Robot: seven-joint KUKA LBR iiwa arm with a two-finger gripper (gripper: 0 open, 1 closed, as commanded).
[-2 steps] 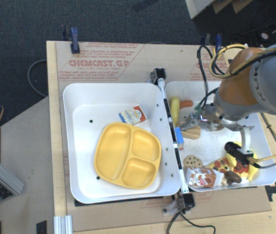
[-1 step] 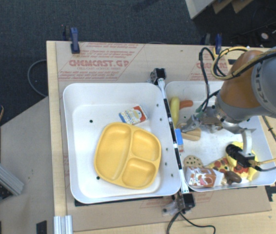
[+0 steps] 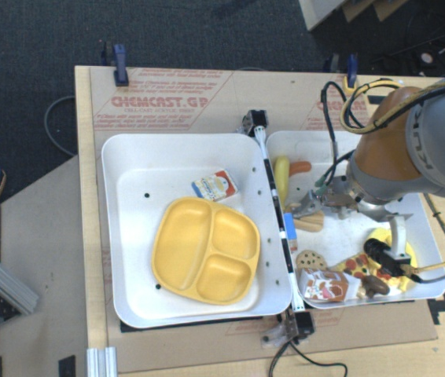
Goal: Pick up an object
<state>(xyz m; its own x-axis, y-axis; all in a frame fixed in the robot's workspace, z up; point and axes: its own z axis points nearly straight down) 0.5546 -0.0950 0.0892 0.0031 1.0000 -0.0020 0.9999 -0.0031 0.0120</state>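
- In the camera view, the bench is covered by a brown cardboard sheet (image 3: 167,100) with red writing along its far edge. The big line reads about "CHEMCAST GP"; the smaller lines are too small to read.
- The left white bin (image 3: 116,210) holds a yellow plastic plate with three compartments (image 3: 205,250) near its front edge. A small white carton with a blue and red label (image 3: 213,185) lies just behind the plate; its writing cannot be read.
- The right white bin (image 3: 301,141) holds a yellow banana-shaped toy (image 3: 281,177) and a red-orange sausage-shaped toy (image 3: 299,166) near its far left corner.
- A beige wedge-shaped piece (image 3: 310,224) lies by the left wall.
- At the front edge are a round brown cookie (image 3: 308,259), a flat packet with a red and white picture (image 3: 325,287) and a heap of small mixed toys (image 3: 376,269).
- The metal gripper (image 3: 310,203) is low over the bin's left part, just above the beige piece. I cannot tell how it is set, and nothing is seen held in it.
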